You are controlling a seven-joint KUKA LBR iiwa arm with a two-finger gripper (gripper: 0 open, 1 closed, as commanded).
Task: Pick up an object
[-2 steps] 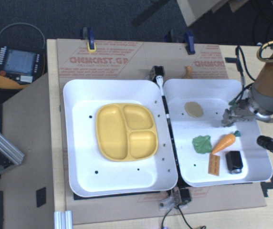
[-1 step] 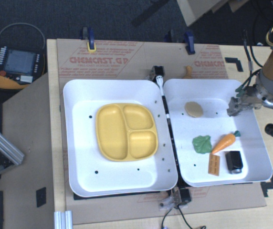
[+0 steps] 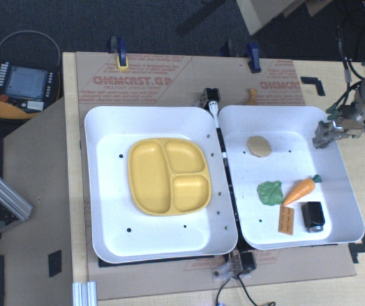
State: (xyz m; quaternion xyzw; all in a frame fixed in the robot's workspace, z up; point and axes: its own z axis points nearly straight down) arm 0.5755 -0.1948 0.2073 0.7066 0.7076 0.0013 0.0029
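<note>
near the front edge of the right bin (image 3: 348,171) lie a black block (image 3: 313,215) and a small brown wafer-like piece (image 3: 286,220), just beside each other. a little behind them is a toy carrot (image 3: 299,191), slanted, its tip close to a green leafy piece (image 3: 270,192). further back, apart from the rest, sits a pale round cookie-like thing (image 3: 259,146). the left bin (image 3: 106,171) carries a yellow divided plate (image 3: 169,174).

the hand (image 3: 326,132) is at the right rim of the right bin, at the far side, and nothing is seen between its fingers. whether they are apart or together i cannot tell, it is too small and blurred.

i judge the step to be the approach: no object is chosen by contact yet, all five lie untouched on the bin floor. the carrot and the black block are well apart from the hand, toward the front; the round piece is to its left. the next move calls for travelling over one object, lining up across its narrow side, and then going down. the carrot, wafer and leaf are crowded, so the lone round piece looks easier.
</note>
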